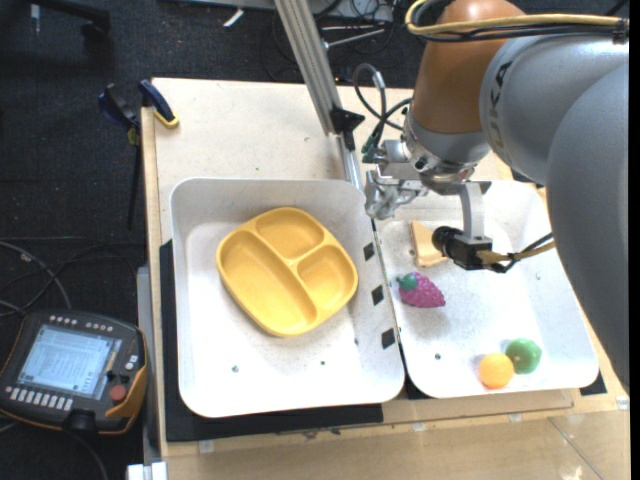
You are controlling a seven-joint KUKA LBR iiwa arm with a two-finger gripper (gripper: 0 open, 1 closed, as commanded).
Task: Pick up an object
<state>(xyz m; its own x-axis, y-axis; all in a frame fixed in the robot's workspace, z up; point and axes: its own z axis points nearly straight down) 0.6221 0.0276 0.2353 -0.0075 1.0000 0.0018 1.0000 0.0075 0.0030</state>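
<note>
On the bench (250, 118) my tool (383, 200) hangs at the right bin's (560, 368) far-left corner (grip state unreadable, probably nothing held), the grape bunch (422, 290) unpicked.

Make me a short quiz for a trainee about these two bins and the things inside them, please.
1. True or false: the yellow divided plate lies in the right bin.
2. Which item lies closest to the purple grape bunch?
A. the orange ball
B. the tan block
C. the green ball
3. Fill in: the orange ball and the green ball sit side by side near the ____ corner of the right bin, as the camera sees it.

Key
1. False. The plate lies in the left bin.
2. B. The tan block sits just above the grapes, beside the gripper.
3. Lower right.
</note>
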